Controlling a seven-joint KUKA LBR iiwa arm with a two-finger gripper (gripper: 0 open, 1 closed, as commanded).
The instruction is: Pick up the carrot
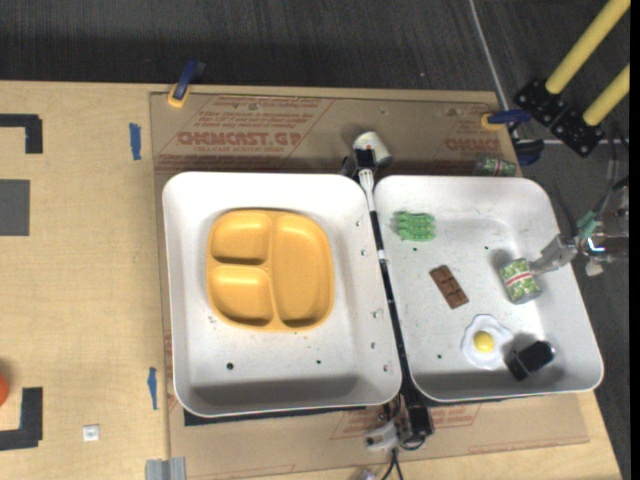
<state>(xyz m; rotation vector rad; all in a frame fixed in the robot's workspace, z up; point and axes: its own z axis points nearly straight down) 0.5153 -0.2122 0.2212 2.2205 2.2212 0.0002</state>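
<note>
The right bin (pixel 560 363) holds several small items. A green leafy piece (pixel 413 226) lies near its back left. A brown chocolate bar (pixel 449 286) sits in the middle and a green-and-white can (pixel 519 279) to the right of it. A fried egg (pixel 483 342) and a black block (pixel 530 357) lie by the front right corner. A thin grey metal part (pixel 560 253) slants in from the bin's right rim and meets the can. A small orange-red thing (pixel 3 390) is cut off at the bench's far left edge; what it is cannot be told.
The left bin (pixel 190 268) holds a yellow divided plate (pixel 270 268). Yellow poles with black clamps (pixel 560 108) stand at the back right. Cables and small hardware (pixel 600 233) sit just outside the right bin's right rim. Cardboard lies under both bins.
</note>
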